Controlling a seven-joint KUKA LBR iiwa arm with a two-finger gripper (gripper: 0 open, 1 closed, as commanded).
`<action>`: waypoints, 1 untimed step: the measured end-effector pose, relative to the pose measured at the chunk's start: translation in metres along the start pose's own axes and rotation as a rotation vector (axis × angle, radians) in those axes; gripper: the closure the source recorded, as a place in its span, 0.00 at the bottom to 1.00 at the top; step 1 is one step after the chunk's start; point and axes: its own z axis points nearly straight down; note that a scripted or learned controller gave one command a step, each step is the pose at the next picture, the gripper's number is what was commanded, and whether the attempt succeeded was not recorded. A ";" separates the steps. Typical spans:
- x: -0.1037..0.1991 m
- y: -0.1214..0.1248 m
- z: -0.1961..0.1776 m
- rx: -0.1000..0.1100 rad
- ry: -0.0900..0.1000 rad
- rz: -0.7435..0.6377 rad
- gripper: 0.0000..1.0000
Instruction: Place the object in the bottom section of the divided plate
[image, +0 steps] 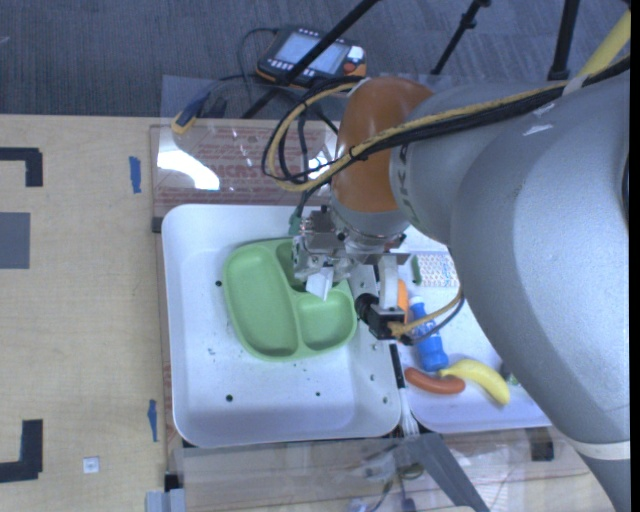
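A green divided plate (262, 300) lies in the left white bin (200, 380). It has a long section on the left and a smaller section (326, 320) at its lower right. My gripper (319, 268) hangs over the plate's upper right part and hides it. A small pale object (320, 287) shows right at the gripper's tip, above the divider between the sections. Whether it is gripped or resting on the plate cannot be made out.
The right bin (470, 410) holds a yellow banana (483, 379), a red sausage-shaped item (432, 382), a blue item (431, 350), an orange item (402, 296) and a patterned card (433, 268). The arm's bulk covers much of that bin. A handheld device (305, 55) lies behind the bench.
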 end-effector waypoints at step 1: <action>0.000 0.000 0.000 0.001 0.000 0.000 0.00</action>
